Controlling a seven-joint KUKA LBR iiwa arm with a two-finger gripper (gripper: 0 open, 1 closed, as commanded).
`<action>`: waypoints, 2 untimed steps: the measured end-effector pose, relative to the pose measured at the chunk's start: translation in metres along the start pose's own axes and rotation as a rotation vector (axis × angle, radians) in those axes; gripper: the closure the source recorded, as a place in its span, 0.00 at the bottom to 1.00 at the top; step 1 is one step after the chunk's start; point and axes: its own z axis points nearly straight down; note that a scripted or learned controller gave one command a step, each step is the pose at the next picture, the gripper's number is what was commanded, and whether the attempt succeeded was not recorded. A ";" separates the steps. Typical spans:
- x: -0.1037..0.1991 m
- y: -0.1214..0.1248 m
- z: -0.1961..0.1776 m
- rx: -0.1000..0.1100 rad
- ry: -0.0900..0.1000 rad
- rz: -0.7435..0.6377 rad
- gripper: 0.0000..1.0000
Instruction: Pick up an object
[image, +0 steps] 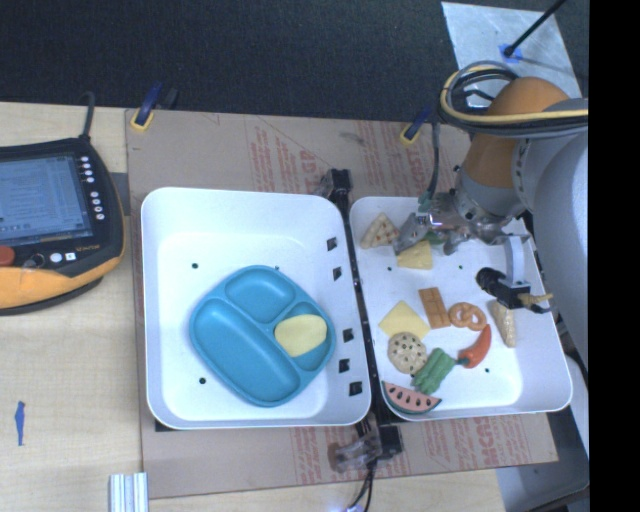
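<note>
Near the right bin's (540, 395) far edge, hovering over a yellow cheese wedge (416, 257): hand (425, 230), grip state impossible to tell. Reaching step; next, descending squarely onto the wedge.

Brightness: even and fairly bright on the bench; dark across the top of the frame.
Shadows: soft and short, beside the blue plate (258, 335).
Glare: mild, on the white bins (170, 220).
Sharpness: moderate, small items slightly soft.
</note>
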 end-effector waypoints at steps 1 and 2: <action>0.017 -0.091 0.001 0.007 0.003 0.005 0.00; 0.013 -0.080 0.000 -0.004 0.000 0.003 0.00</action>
